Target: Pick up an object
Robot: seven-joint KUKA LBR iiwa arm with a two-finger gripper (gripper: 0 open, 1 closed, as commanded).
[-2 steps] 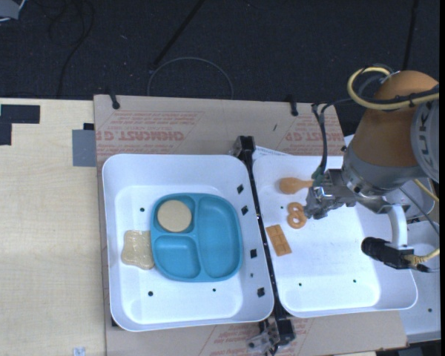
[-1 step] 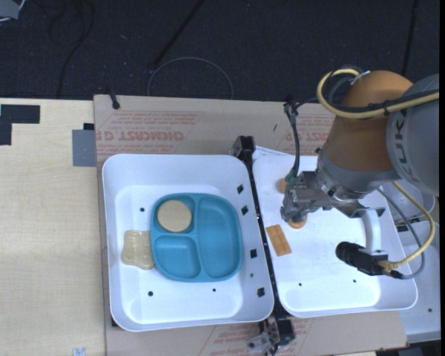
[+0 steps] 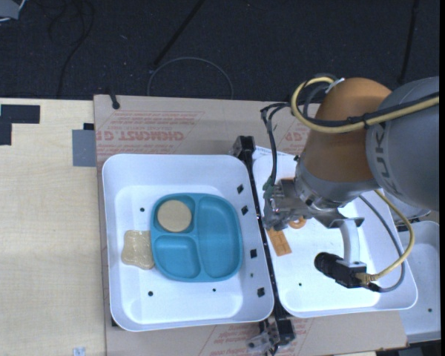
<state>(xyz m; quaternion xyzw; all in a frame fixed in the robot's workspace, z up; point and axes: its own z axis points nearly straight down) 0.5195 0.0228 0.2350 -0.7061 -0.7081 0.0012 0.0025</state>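
The gripper is low in the right bin; I cannot tell its state. A small orange block lies just below it, beside the divider. It looks light, stiff and flat, best pinched across its 2 long edges.

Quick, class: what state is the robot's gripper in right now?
Gripper: low in the right bin near its left wall, by an orange piece; whether it holds anything cannot be told.
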